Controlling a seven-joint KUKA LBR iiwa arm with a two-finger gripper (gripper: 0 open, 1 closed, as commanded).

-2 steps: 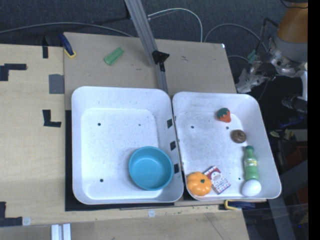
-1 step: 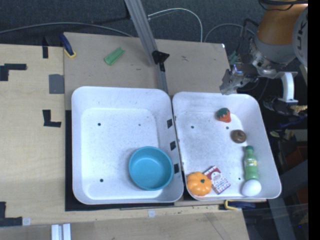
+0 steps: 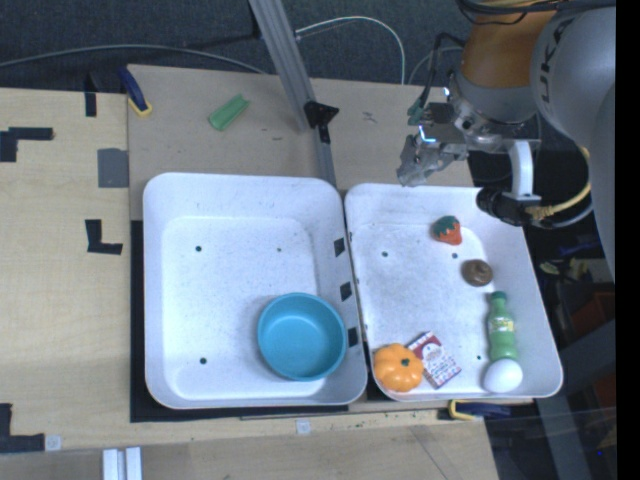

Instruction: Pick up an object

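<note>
- Camera view: the gripper (image 3: 415, 173) hangs above the far edge of the right bin (image 3: 530, 268), at its far-left corner, with the grey arm and its orange band (image 3: 510, 28) rising up and to the right of it.
- Whether the gripper is apart or together I cannot tell; nothing shows between its tips.
- The strawberry (image 3: 447, 230) lies in the right bin just below and slightly right of the gripper, the nearest object to it, apart from it.
- The brown round object (image 3: 477, 273) sits a little further toward the near side from the strawberry, further right of the gripper.
- The green bottle (image 3: 501, 328) lies beyond that along the bin's right side, its near end touching or just beside the white egg (image 3: 503, 376) in the near-right corner.
- The orange pumpkin (image 3: 399, 368) rests at the near-left corner of the right bin, almost straight below the gripper in the view and well apart from it, with a red-and-white packet (image 3: 434, 358) just beside it.
- The blue bowl (image 3: 300, 335) stands upright in the left bin (image 3: 170, 268), down and left of the gripper, well apart.
- A green block (image 3: 227, 112) lies on the bench, well left of the gripper.
</note>
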